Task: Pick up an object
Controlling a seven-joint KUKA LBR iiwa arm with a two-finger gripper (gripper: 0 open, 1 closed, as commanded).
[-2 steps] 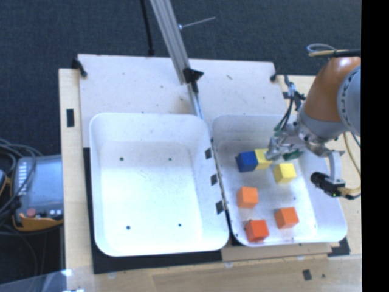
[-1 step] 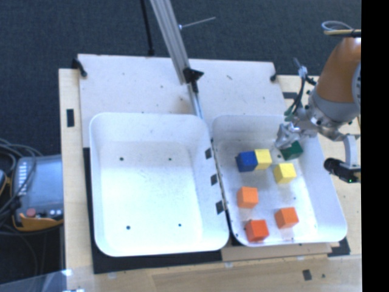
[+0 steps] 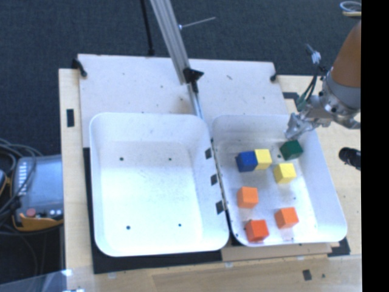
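My gripper hangs over the far right part of the right bin, coming in from the right. A dark green cube lies directly below it, close to its tip; whether they touch is unclear. A blue cube and a yellow cube sit side by side to the left of the green one. A second yellow cube lies just in front of the green cube. Three orange cubes are spread over the near half of the bin.
The left bin stands beside the right one, sharing a raised middle wall. A slanted metal rail rises behind the bins. Cables and a grey box sit off the bench at the left.
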